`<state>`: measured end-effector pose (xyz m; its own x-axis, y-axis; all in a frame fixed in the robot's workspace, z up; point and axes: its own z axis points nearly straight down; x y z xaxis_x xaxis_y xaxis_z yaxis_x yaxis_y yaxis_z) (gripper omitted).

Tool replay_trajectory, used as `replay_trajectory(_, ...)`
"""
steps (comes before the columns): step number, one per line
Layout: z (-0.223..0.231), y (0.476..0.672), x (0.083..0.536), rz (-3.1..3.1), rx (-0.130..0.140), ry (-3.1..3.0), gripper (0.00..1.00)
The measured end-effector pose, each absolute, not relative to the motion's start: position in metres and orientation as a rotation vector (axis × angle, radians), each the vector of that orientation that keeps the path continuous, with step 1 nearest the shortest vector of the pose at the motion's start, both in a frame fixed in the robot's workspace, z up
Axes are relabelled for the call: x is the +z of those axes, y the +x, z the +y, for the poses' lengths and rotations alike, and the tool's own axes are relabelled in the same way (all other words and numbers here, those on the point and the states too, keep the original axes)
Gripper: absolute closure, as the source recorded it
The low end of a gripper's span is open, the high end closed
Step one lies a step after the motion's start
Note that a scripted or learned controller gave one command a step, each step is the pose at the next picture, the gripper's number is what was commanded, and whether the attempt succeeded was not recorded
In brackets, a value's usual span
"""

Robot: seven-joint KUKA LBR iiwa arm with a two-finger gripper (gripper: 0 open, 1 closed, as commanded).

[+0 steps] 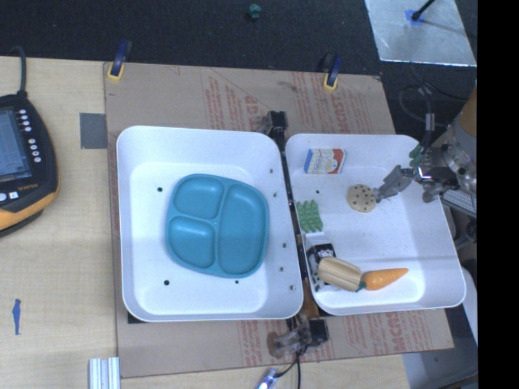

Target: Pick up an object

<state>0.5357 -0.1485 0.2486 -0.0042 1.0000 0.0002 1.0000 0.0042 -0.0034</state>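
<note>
Right bin [422,241] | gripper [388,186] beside cookie [362,198] | middle bare

Round tan cookie [362,197] with dark specks, lying flat mid-floor in the right bin [430,241].

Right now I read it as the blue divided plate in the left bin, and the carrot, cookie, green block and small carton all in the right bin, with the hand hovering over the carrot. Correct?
Not quite. The camera view shows the hand beside the cookie, not over the carrot, which lies nearer the bin's front edge. The rest stands: blue divided plate in the left bin, green block and small carton in the right bin.
</note>
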Motion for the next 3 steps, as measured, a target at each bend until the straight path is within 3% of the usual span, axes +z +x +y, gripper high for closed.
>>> replay_trajectory(1, -0.15, 0.592, 0.115, -2.225, 0.009, -2.21, 0.0)
replay_trajectory(2, -0.176, 0.634, 0.092, -2.226, 0.003, -2.214, 0.0)
replay_trajectory(3, -0.149, 0.648, 0.092, -2.227, 0.002, -2.216, 0.0)
